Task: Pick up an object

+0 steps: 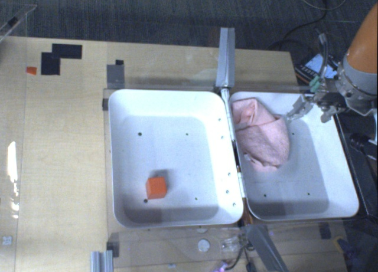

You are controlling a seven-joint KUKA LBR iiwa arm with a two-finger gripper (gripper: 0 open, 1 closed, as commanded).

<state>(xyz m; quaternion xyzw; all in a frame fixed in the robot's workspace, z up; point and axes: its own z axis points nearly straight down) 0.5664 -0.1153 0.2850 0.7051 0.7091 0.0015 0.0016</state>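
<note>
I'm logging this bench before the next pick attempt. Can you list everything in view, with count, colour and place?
Bins: two, white, side by side on the bench.
Block: one, orange, left bin, near its front.
Cloth: one, pink, crumpled, right bin, against its left wall.
Bench: one, pale wood, under both bins.
Arm: one, grey with orange band, at the right edge.
Gripper: one, over the right bin's back edge, beside the cloth.

Light: I see bright, even light from above.
Shadows: soft grey ones sit along the near walls of the left bin [118, 164] and the right bin [348, 200].
Glare: a white shine shows on the bench [12, 164] at the left edge.
Sharpness: my picture looks a bit fuzzy and grainy.
Arm [361, 58]: blurry at the right edge.
</note>
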